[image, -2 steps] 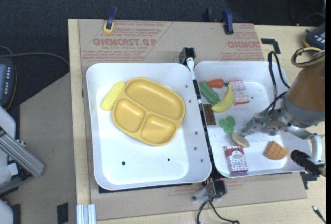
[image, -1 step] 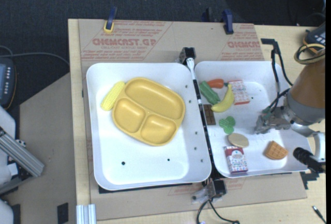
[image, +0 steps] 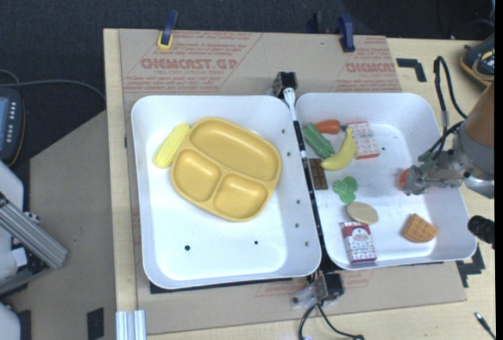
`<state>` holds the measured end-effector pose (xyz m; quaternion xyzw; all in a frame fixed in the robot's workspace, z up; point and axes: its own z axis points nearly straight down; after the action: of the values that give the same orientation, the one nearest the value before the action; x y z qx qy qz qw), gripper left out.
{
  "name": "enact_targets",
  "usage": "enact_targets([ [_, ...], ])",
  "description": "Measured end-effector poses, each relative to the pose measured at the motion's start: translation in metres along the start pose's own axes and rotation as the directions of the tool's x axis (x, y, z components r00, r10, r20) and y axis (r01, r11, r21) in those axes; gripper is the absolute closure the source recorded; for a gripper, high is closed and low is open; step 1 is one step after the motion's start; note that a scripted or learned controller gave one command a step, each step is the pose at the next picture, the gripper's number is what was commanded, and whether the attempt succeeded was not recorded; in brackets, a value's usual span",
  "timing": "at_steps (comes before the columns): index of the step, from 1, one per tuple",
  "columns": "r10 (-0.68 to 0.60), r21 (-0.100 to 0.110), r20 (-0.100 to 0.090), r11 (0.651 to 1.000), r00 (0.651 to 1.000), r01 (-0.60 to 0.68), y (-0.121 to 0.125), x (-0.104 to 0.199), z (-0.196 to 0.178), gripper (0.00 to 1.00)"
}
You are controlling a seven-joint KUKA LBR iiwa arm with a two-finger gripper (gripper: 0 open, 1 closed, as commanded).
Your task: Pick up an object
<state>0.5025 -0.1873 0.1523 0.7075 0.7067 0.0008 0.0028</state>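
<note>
As the arm reaches in from the right, its gripper [image: 428,173] hangs low over the right bin [image: 393,107], at that bin's right side, with something small and reddish [image: 405,177] at its tip. Whether the jaws are released or clenched cannot be told; the reddish bit may be an object or part of the tool. Nothing is seen lifted, so the pick appears not yet made.

The candidates lie in the right bin: a banana [image: 343,151], a green vegetable [image: 318,140], a small green piece [image: 344,188], a tan oval [image: 362,213], a small red carton [image: 358,242] and a waffle-like wedge [image: 419,228]. A yellow divided plate [image: 226,168] and a corn cob [image: 171,144] occupy the left bin [image: 236,268]. The arm's upper part is cut off at the frame edge.
</note>
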Motion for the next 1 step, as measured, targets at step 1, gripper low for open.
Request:
enact_targets([
  [1,-0.002,0.0,0.0,1.0,1.0,0.002,-0.0021,0.0052,-0.0452,1.0],
])
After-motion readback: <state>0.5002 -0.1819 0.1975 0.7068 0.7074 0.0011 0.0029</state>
